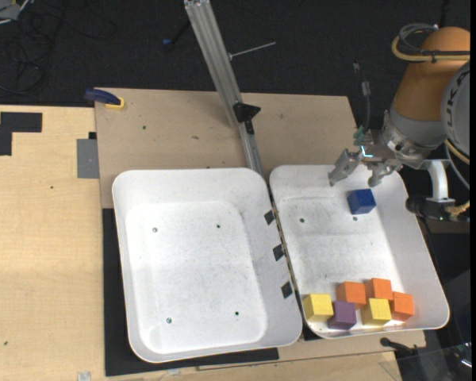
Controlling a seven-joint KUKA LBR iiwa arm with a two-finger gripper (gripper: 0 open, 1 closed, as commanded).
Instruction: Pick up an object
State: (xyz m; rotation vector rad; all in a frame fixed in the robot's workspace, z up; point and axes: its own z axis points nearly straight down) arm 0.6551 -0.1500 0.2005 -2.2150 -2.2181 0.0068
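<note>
end effector [358, 168] open above right bin [412, 248] | blue cube [362, 202] just below | 6 blocks [357, 302] near front edge

I count two white bins [190, 182], one blue block [362, 202], three orange blocks [351, 293], two yellow blocks [319, 305] and one purple block [344, 315].

Light wooden bench [40, 236], dark floor [103, 30], cables [16, 10]
</note>
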